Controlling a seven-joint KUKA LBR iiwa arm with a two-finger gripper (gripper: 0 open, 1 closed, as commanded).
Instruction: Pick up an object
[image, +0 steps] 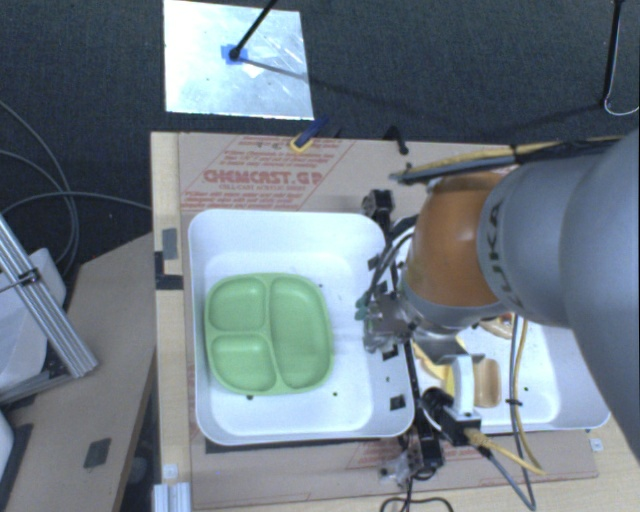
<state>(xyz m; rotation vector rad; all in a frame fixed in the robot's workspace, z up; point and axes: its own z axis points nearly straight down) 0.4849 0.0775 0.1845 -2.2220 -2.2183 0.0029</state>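
Camera view, slanted from above: two shallow white bins sit side by side on a brown sheet printed in red. The left bin (290, 232) holds a pale green divided tray (268, 332) with three compartments, lying flat a little left of the bin's centre. White floor shows on all four sides of the tray; it touches no wall. A few small dark specks lie on the floor near the tray's lower edge.

The right bin (545, 395) is mostly covered by the arm (570, 240), which enters from the right and spans the upper right of the frame. Its orange band (450, 250) sits above the wall shared by the bins. Below the band the wrist hardware and gripper (385, 328) hang over that shared wall, just right of the tray and apart from it. Finger state: cannot tell, the wrist body hides them. Nothing is seen held.

A tan and yellow object (485, 380) lies in the right bin under the arm, partly hidden; its shape is unclear. Cables trail from the wrist past the bins' lower edge.

Open room: the left bin's upper strip and lower right corner are bare white.
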